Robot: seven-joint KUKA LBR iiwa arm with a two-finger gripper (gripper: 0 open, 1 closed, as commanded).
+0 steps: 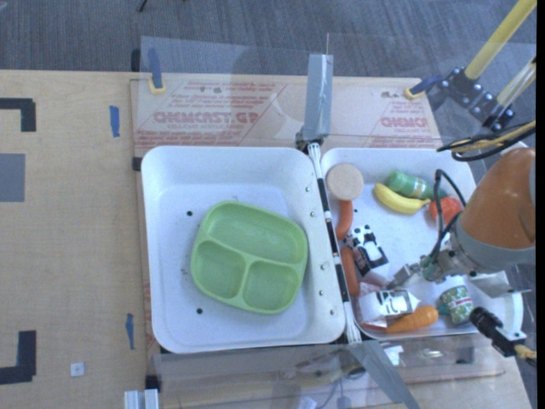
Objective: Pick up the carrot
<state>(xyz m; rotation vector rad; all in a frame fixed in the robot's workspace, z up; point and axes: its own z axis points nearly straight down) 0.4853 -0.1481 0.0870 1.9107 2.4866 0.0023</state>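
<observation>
Furthest left of the central divider between the two shallow white bins sits the pale green three-compartment plastic plate (249,256), flat in the middle of the left bin (162,228) (likely a place to set things down). Just right of the divider, in the right bin (375,162), a round tan wooden disc (345,181) lies near the top, with a slim orange-red sausage-like piece (344,220) running down alongside the divider below it. Further right are a small black-and-white object (369,250), a yellow plastic banana (398,199) and a green rounded item (407,182).

The stubby orange carrot (413,318) lies on its side near the bin's lower edge, well right of the divider, touching a white-labelled packet (387,301), which may crowd a grasp. A green-patterned can (456,303) stands just right of it.

The gripper (410,272) hangs just above the carrot, apart from it; whether its claw is spread or clenched, I cannot tell. Judging by that, the descent is not yet done.
</observation>
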